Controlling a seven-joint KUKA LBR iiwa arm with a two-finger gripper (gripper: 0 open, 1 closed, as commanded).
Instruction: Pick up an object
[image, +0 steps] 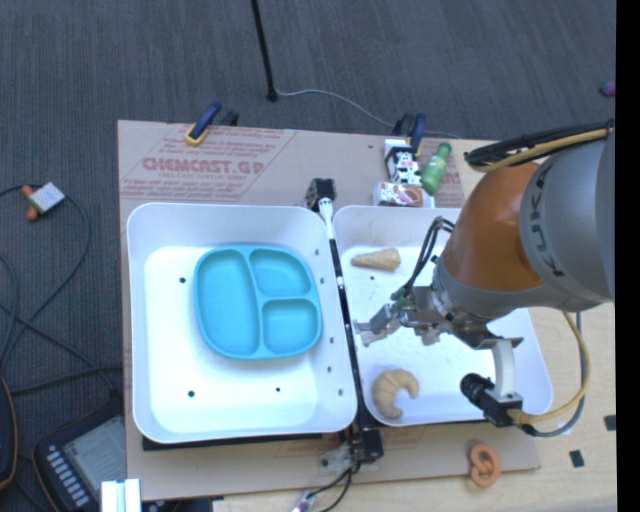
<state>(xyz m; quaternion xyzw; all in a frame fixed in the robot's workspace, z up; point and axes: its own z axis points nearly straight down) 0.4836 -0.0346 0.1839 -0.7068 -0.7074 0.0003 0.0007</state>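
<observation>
Two pastries lie in the right bin (530, 345). A tan croissant (395, 390) rests near its front edge, and a pale cone-shaped pastry (377, 260) lies near its back left. My gripper (383, 320) hangs low over the left middle of this bin, between the two pastries and apart from both. Nothing shows in it. The grey arm with its orange band (500, 230) covers the bin's right half.
A blue divided plate (258, 302) lies in the left bin (160, 250). Behind the right bin stand a green bottle (435, 168) and a small box (400, 190). An orange ring (484, 463) lies on the board in front. A black divider (338, 290) runs between the bins.
</observation>
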